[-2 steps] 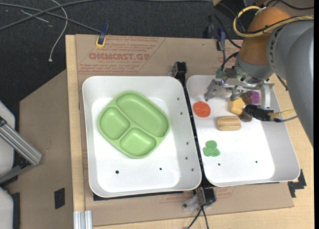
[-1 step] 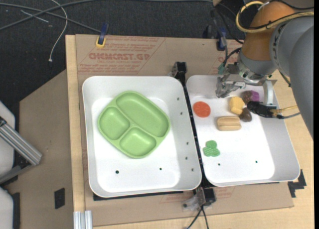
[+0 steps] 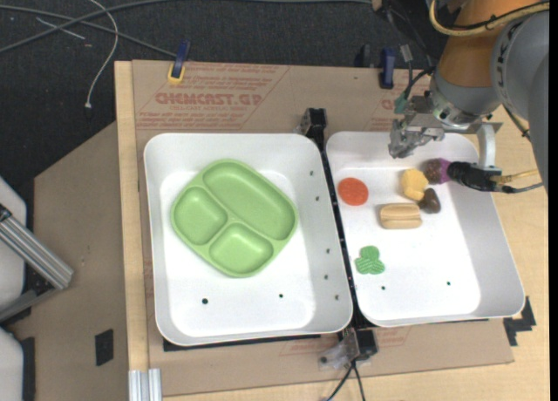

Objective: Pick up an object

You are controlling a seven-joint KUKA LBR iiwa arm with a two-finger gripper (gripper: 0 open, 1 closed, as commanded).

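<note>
Claw [image 3: 403,148], grip state unclear, hovers over right bin [image 3: 488,277] above orange disc [image 3: 352,191], bread roll [image 3: 399,215]; green divided plate [image 3: 233,217] fills left bin [image 3: 174,303].

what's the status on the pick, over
Gripper over right bin's back edge, nothing between fingers. Yellow piece, tan bread roll, orange disc lie loose nearby. No obstruction.

A green divided plate [image 3: 234,216] lies in the left white bin [image 3: 174,303], both bins resting on a cardboard-covered surface [image 3: 209,94] with blue clamps [image 3: 180,59].
</note>
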